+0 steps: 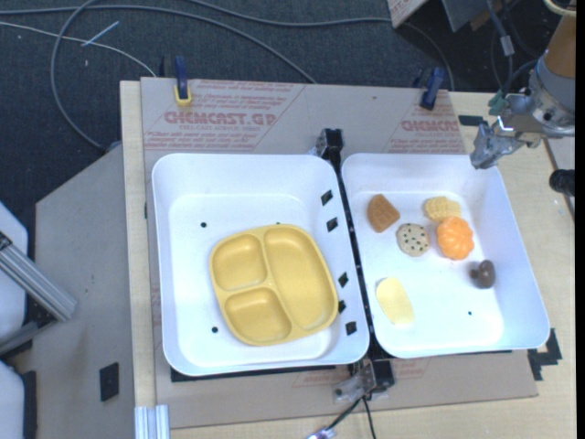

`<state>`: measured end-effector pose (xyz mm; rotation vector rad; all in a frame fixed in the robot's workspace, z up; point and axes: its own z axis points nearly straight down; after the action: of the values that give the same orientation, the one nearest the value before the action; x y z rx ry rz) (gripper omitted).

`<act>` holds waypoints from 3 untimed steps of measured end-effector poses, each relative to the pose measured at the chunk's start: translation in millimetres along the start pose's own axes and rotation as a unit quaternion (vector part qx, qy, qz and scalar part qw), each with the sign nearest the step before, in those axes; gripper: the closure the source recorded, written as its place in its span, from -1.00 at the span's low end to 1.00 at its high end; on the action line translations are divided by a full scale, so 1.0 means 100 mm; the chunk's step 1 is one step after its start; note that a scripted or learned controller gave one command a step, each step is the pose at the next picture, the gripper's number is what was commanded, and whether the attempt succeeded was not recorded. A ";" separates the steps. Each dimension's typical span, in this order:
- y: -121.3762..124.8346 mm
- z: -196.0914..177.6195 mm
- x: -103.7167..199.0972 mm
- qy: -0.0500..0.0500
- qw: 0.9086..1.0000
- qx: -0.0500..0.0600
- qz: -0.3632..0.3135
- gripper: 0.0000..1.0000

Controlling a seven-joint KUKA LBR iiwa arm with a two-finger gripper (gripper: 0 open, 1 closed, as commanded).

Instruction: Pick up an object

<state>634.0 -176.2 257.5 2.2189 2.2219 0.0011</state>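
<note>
I see the yellow tray (pixel 272 283) at centre-left; right of it the orange ball (pixel 454 237), mid-right. My gripper (pixel 487 148) hangs upper right, grip unreadable. I'd centre directly over the ball before descending.

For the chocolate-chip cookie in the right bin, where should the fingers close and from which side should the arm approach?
The cookie lies flat, so probably come straight down from above and close on its rim. The orange piece sits close on its right and the brown piece near its upper left, so set the fingers along the upper-right to lower-left line, where the bin floor looks bare. The gripper hangs over the far rim.
</note>
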 end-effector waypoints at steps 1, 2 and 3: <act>-0.07 0.07 0.42 0.002 1.000 0.004 -0.002 1.00; -0.16 0.23 0.91 0.002 1.000 0.004 -0.002 1.00; -0.26 0.34 1.37 0.002 1.000 0.004 -0.002 1.00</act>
<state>608.0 -39.1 223.6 2.2209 2.2325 -0.0045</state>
